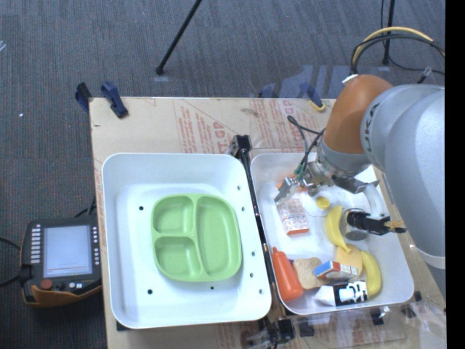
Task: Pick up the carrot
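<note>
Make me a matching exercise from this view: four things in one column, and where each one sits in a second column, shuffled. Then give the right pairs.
Things:
1. carrot
2. green divided plate
3. teach pendant
4. hand

Places:
A. on the floor, left of the bench
B. in the left bin
C. along the right bin's left wall, near the front corner
D. over the back of the right bin

Pairs: 1-C, 2-B, 3-A, 4-D
</note>
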Robot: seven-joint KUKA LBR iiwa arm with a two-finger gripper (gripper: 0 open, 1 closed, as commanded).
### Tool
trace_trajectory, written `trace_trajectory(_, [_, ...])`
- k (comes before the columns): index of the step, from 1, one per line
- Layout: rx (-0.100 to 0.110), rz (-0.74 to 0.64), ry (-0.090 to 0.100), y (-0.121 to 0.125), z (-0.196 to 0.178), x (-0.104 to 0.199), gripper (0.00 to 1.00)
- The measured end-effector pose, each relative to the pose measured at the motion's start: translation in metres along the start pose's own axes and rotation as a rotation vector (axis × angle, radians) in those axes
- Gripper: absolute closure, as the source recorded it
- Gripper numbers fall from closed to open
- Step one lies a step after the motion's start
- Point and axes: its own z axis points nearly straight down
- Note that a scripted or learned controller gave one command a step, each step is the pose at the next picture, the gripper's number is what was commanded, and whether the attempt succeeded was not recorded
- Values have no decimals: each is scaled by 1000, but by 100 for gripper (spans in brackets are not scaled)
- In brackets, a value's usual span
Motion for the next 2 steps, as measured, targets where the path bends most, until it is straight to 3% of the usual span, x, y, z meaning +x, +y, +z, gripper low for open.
trace_trajectory(1, [0, -8, -2, 1, -10, 2, 100])
trace_trajectory(2, [0, -97, 1, -70, 1, 29, 100])
